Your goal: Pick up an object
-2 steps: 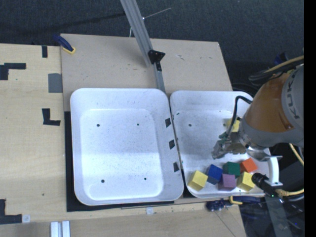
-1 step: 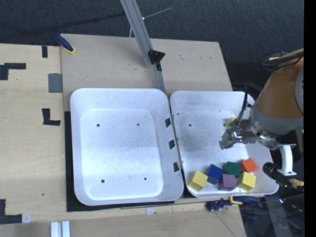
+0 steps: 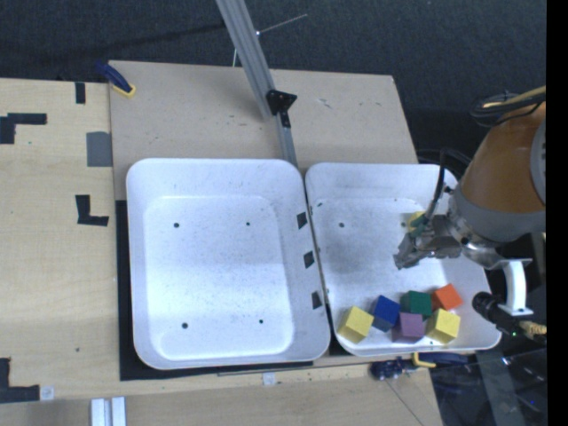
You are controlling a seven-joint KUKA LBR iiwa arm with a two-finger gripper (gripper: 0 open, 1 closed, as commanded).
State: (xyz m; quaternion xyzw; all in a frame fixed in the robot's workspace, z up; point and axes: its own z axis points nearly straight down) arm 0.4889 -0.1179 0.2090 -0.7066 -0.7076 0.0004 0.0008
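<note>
Several small blocks lie along the front edge of the right bin (image 3: 355, 185): a yellow block (image 3: 357, 324), a blue block (image 3: 386, 312), a purple block (image 3: 411, 326), a green block (image 3: 416, 303), an orange block (image 3: 447, 297) and another yellow block (image 3: 445, 327). My gripper (image 3: 410, 256) hangs low over the right half of that bin, just behind the blocks and apart from them. A small yellow piece (image 3: 415, 219) shows beside the wrist. The fingers are dark and blurred together.
The left bin (image 3: 142, 185) stands beside the right one, sharing a middle rim. A grey metal pole (image 3: 253, 51) slants down to a black clamp at the bins' back edge. A blue and yellow clip (image 3: 115, 78) lies at the bench's far left.
</note>
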